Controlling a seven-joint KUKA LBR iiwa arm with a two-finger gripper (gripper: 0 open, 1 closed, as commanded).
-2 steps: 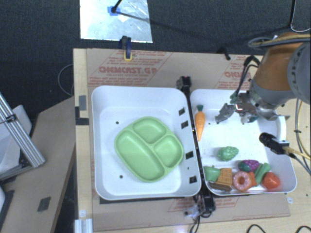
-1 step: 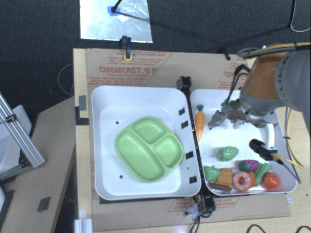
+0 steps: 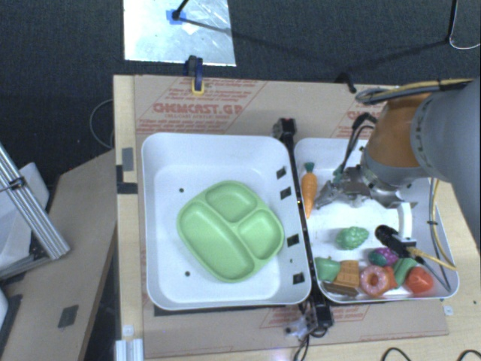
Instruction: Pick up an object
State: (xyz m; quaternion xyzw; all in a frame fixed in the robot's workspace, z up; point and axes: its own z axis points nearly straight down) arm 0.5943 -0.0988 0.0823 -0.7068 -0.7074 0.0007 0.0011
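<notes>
The right bin point(image 3: 323, 150) holds several toy foods. An orange carrot point(image 3: 309, 186) with a green top lies at its left wall. A green leafy piece point(image 3: 352, 237) sits in the middle. Along the front lie a green pepper point(image 3: 327, 267), a brown waffle-like piece point(image 3: 347, 276), a pink donut point(image 3: 373, 280), purple grapes point(image 3: 382, 256) and a red tomato point(image 3: 419, 280). My gripper point(image 3: 328, 195) hangs low over the right bin, just right of the carrot and above the leafy piece. Nothing shows held in it.
The left bin point(image 3: 161, 201) holds a pale green divided plate point(image 3: 230, 230). A black divider point(image 3: 297, 201) with clips runs between the two bins. The grey arm point(image 3: 428, 138) with its orange band covers the right bin's far right part.
</notes>
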